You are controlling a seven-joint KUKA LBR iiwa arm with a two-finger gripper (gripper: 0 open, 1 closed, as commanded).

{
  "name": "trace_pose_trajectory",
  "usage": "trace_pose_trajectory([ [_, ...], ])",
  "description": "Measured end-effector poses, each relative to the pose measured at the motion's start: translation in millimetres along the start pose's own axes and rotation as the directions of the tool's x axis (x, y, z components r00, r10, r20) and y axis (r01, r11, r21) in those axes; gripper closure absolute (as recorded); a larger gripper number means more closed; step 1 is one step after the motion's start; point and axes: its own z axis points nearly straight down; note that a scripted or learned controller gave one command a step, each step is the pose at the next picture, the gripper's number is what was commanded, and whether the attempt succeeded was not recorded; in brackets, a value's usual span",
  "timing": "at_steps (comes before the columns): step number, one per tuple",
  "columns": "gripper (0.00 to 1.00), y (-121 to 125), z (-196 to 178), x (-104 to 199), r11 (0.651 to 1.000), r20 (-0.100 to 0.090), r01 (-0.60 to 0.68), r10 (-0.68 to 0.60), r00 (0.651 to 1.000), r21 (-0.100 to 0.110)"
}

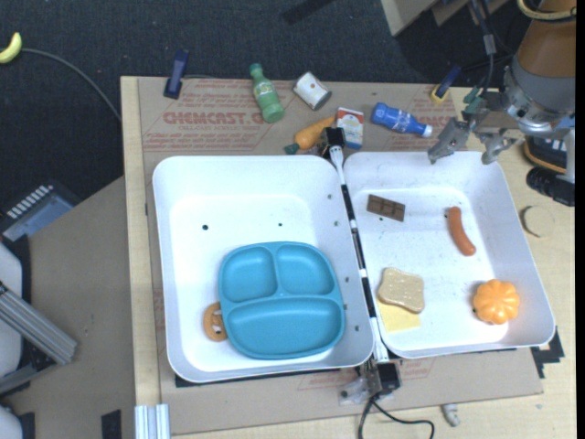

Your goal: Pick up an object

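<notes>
Four objects are lying in the right bin (512, 190); the hand (468, 144) is hovering spread open and empty above its far rim, likely needing to descend toward the sausage (460, 230).

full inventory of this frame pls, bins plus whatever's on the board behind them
White shallow bins: 2, white, side by side on the bench.
Blue three-compartment plastic tray: 1, blue, left bin, near front.
Brown pretzel-like piece: 1, brown, left bin, partly under the tray's left edge.
Brown chocolate bar: 1, dark brown, right bin, upper left.
Orange-red sausage: 1, right bin, upper right.
Tan bread slice: 1, right bin, front, lying on a yellow cheese slice.
Orange pumpkin: 1, right bin, front right.
Green bottle: 1, board behind bins.
Blue bottle: 1, board behind right bin.
White can: 1, board, beside green bottle.
Two-finger gripper: 1, grey, above right bin's back edge, open.
</notes>
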Motion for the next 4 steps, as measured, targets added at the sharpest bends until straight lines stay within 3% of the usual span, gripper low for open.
trace_pose_trajectory([
  [1, 0.0, -2, 135, -56, 1.0, -0.001, -0.002, 0.002, 1.0, 0.006],
  [2, 0.0, -39, 160, -66, 1.0, -0.001, -0.001, 0.001, 1.0, 0.003],
  [3, 1.0, -38, 149, -66, 1.0, 0.0, -0.001, 0.001, 1.0, -0.001],
  [4, 1.0, -72, 146, -3, 1.0, -0.002, 0.002, -0.002, 1.0, 0.002],
])
